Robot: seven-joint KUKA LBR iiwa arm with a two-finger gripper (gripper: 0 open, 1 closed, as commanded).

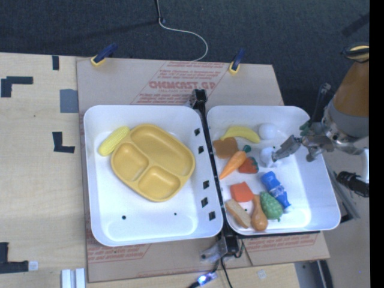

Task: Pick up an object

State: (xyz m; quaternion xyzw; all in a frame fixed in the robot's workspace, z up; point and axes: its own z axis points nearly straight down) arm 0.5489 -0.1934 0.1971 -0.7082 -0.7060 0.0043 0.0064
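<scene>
The scene is viewed from one fixed camera set above the surface (36, 161) and tilted down at a slant. Both white bins are taken in whole: the left bin (99, 221) sits near the middle of the frame and the right bin (312, 212) toward the right. The far edge of the surface is seen near the top, with dark floor (270, 17) beyond it. The view is moderately close, so small items can be told apart. The arm (354, 98) is seen entering from the right edge.
</scene>
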